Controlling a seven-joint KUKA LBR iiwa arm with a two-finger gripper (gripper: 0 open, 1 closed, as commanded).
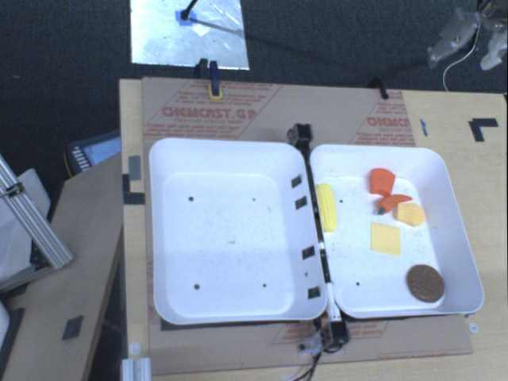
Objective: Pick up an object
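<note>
I cannot tell whether my hand is open or closed at this moment, and I am holding nothing that I can vouch for.

The things I could pick are all lying in the right bin (459, 213). A long yellow piece (326, 206) is resting lengthwise just beside that bin's left wall. Toward the far side an orange piece (382, 181) is sitting, with a smaller orange bit (391, 203) just in front of it; what the smaller one is I cannot tell. An orange-yellow block (411, 214) is lying near that bit, on its right. A flat pale yellow square (386, 239) is lying near the middle of the floor, apart from the rest. A brown round disc (425, 282) is sitting in the near right corner, well apart from the yellow piece.

The left bin (171, 173) is standing beside the right one, their inner walls touching, and small black clips (302, 203) are running along that joint. Both bins are resting on a brown cardboard sheet (262, 105) printed with red lettering, which is lying on the counter (452, 117). A blue and yellow clamp (213, 78) is gripping the sheet's far edge. Beyond it a shiny metal plate (186, 22) is lying on the dark floor.
</note>
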